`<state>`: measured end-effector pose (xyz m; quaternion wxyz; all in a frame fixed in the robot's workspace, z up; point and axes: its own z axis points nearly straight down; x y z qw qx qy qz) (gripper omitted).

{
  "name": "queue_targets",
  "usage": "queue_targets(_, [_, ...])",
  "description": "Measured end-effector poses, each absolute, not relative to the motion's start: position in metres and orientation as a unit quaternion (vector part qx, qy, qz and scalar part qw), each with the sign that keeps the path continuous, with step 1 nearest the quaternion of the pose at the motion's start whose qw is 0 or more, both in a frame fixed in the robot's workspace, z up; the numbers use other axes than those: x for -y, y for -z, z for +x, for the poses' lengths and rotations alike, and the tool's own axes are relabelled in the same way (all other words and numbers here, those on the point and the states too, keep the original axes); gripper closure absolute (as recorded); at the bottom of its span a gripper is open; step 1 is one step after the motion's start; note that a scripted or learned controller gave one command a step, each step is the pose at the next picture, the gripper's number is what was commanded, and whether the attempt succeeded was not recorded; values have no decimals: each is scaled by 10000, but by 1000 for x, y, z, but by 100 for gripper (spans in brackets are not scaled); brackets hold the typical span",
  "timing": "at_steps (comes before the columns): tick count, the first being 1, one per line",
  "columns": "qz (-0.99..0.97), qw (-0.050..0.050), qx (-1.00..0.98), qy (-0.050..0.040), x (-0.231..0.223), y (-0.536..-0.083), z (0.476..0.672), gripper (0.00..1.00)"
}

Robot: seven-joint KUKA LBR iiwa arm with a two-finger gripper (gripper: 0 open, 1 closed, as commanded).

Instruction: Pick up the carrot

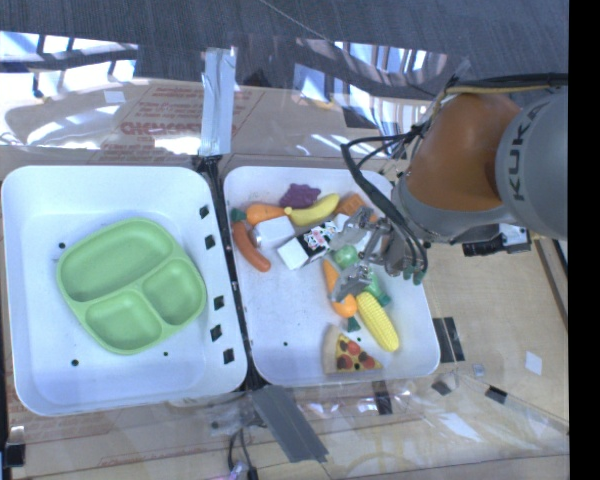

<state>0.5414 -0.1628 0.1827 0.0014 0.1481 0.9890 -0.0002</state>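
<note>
The carrot [330,274] is a small orange piece with a green top, lying in the middle of the right bin [290,333] among other toy foods. My gripper [352,258] hangs low over it, reaching in from the right. Its fingers [356,282] are open and stand on either side of the carrot's green end. Part of the carrot is hidden under the gripper, and I see nothing lifted.
Packed around the carrot are a corn cob [377,320], a pizza slice [351,352], a banana [315,209], purple grapes [300,194], a red sausage [251,247] and white blocks [276,234]. A green divided plate [130,283] sits in the left bin [20,268].
</note>
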Motion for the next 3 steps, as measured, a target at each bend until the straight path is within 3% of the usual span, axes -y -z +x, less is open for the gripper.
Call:
queue_targets(1, [2192,-8,-9757,-2,154,-92,529,0])
queue_targets(2, [2155,3,-9765,-2,153,-103,530,100])
queue_targets(3, [1882,52,-9821,-6,102,-210,545,100])
